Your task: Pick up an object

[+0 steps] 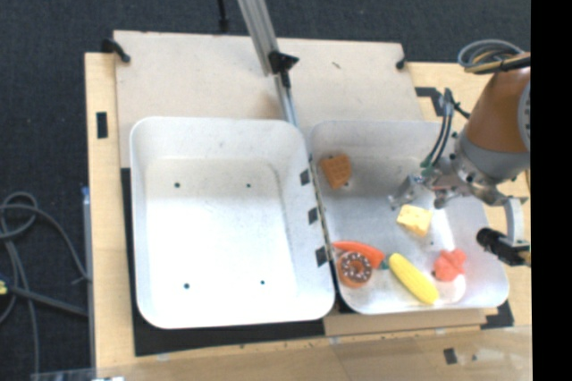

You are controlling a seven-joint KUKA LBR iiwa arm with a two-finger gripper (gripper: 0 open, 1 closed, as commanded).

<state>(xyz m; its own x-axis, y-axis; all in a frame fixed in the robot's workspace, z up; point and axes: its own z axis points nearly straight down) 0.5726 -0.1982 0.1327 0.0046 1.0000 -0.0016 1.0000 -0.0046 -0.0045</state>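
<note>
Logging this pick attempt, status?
Gripper low in right bin, nothing seen held. Pale yellow block just below it. Banana, red toy, donut near front wall.

All the objects sit in the right bin (375,147), right of frame centre. Toward its upper left, alone on the floor, a small brown rounded piece (336,170). Right of the bin's middle, a pale yellow wedge (415,219), tilted, with a white upright piece (441,229) just beside it on the right. Down along the lower edge: a round brown doughnut-like ring (356,267) at the lower left, touching an orange piece (360,250) that lies above and behind it. Right of that, a yellow banana-shaped object (413,277) lying diagonally. At the lower right, a red-pink lumpy piece (450,264) resting over something white (452,285).
</note>
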